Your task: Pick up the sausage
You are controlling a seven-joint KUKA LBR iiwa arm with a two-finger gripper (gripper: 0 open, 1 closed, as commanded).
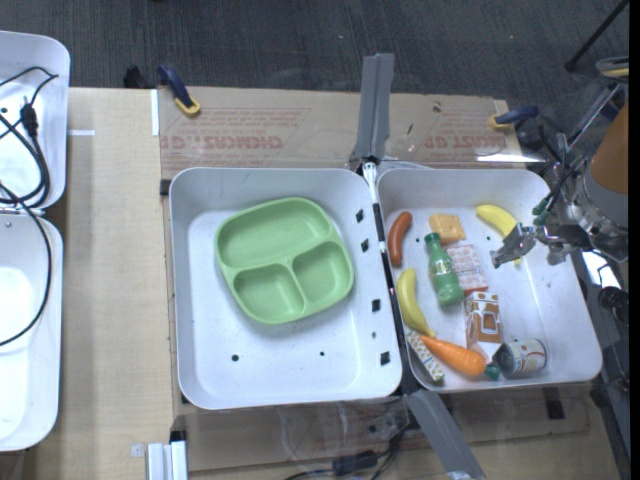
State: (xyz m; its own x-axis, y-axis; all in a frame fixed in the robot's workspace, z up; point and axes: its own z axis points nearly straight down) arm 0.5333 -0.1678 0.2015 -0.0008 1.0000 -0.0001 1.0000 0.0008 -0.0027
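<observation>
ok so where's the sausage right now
The sausage lies in the right bin, near its upper-left corner by the divider between the bins, just above a banana and left of the green bottle.

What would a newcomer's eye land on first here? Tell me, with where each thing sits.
First, the green divided plate lying alone in the left bin. Next, the cluster of toy food in the right bin: a sausage near its upper left, a green bottle, two bananas, a carrot. Then the gripper reaching in from the right, apart from the sausage.
</observation>
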